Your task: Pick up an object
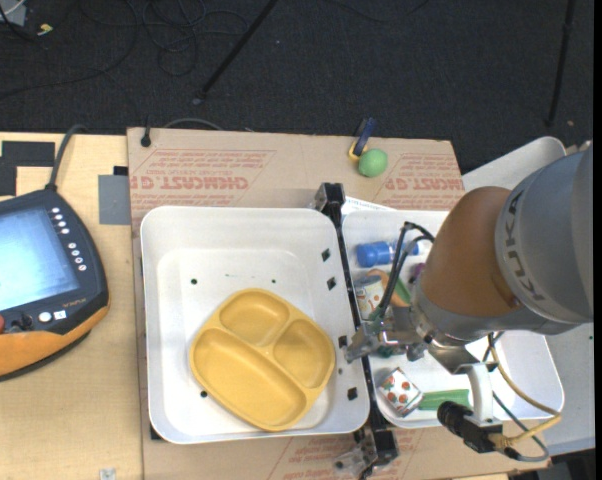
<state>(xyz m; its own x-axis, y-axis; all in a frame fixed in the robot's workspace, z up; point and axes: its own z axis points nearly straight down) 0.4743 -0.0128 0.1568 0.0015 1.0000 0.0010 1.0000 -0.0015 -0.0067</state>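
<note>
Over the right bin (pixel 551 383) the gripper (pixel 386 340) hangs low; can't tell its grip; die (pixel 399 392) and green block (pixel 443 399) lie just below; nothing lifted yet, pick left.

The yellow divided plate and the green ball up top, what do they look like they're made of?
The yellow plate looks like moulded plastic: one even colour, smooth rounded compartments, a soft sheen. The green ball, resting on the cardboard sheet, looks matte, perhaps foam or rubber; it is too small to tell.

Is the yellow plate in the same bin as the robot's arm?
No, the yellow plate lies in the left bin, while the arm reaches over the right bin.
</note>
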